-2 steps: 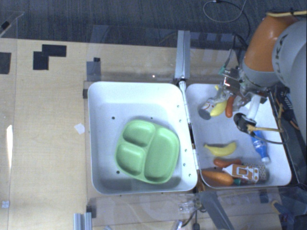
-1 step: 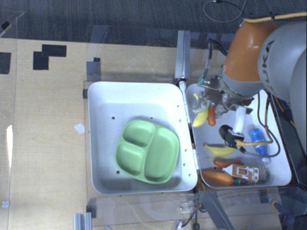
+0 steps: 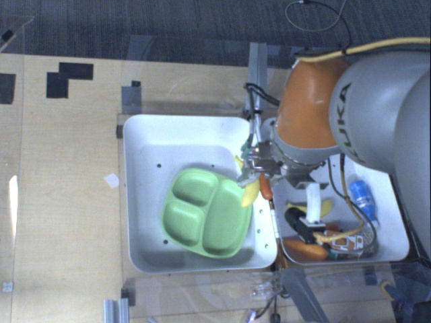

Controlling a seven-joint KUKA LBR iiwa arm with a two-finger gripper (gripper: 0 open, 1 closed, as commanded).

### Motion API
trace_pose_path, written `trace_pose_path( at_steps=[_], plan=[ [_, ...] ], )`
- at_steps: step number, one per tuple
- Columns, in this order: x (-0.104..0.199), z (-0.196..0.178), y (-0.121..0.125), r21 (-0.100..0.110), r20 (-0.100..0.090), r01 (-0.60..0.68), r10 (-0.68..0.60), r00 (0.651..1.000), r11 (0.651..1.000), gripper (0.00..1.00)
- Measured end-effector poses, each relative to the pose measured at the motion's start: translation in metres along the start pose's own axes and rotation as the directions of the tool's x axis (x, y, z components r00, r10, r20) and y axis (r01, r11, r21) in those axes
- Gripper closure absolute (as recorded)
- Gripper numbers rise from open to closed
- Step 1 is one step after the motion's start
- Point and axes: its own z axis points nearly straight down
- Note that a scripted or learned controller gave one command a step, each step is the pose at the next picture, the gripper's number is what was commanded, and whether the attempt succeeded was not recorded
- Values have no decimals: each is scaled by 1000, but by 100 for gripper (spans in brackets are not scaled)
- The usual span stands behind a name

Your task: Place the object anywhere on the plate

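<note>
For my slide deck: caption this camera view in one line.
KUKA arm's gripper poised with a yellow object at the right edge of the green plate in the left bin.

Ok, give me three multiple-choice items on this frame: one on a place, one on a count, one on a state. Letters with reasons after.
1. Where does the green plate lie?
A. in the left bin
B. in the right bin
C. on the bare bench

2. How many compartments does the plate have?
A. two
B. three
C. five

3. What is the state of the plate's compartments?
A. piled with toys
B. bare
C. covered by a lid

Answers:
1 A: the plate rests on the floor of the left bin, while loose objects fill the right bin.
2 B: two small wells sit beside one long one.
3 B: nothing lies in them; a yellow object sits at the rim, under the tool.
</note>
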Motion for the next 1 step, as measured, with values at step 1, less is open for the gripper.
trace_pose_path(
  at_steps=[1],
  plan=[
    [0, 0, 0, -1, 0, -1, 1, 1000, 1000, 0]
  ],
)
